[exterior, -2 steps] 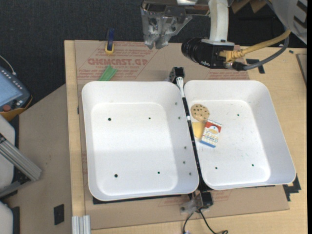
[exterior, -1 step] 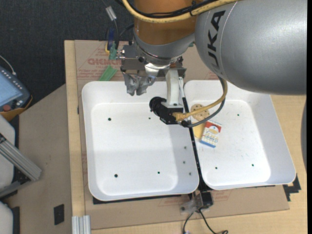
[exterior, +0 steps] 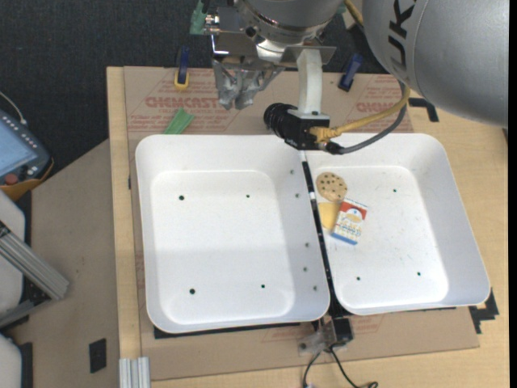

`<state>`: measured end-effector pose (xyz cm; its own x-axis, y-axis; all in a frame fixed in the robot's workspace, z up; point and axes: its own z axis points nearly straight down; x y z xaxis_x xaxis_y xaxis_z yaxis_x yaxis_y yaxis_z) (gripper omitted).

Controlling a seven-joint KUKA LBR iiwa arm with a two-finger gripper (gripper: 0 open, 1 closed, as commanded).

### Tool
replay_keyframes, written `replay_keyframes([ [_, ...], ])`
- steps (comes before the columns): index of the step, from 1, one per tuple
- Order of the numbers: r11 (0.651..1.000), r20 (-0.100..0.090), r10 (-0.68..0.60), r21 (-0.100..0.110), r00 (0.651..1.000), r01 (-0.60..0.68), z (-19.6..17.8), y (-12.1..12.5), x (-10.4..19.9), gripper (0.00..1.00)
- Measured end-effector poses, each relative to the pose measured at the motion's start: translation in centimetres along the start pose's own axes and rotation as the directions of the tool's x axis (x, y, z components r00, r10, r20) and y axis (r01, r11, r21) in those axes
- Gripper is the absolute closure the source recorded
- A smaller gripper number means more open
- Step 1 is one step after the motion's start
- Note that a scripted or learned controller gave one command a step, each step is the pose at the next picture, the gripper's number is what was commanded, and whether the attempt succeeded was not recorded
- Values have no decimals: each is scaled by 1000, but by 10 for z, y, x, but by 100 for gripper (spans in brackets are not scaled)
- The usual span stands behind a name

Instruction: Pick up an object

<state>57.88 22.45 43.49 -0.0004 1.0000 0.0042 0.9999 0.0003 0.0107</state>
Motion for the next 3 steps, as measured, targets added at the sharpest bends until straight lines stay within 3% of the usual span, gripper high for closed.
replay_keyframes([
  [1, 1000, -1, -5, 4, 1000, 5, -90, -92, 1, 100],
  [2, 1000, 3, 2, 5, 1000, -2, -101, -46, 0, 100],
  [3, 1000, 4, 0, 12, 1000, 0, -101, -59, 0, 100],
])
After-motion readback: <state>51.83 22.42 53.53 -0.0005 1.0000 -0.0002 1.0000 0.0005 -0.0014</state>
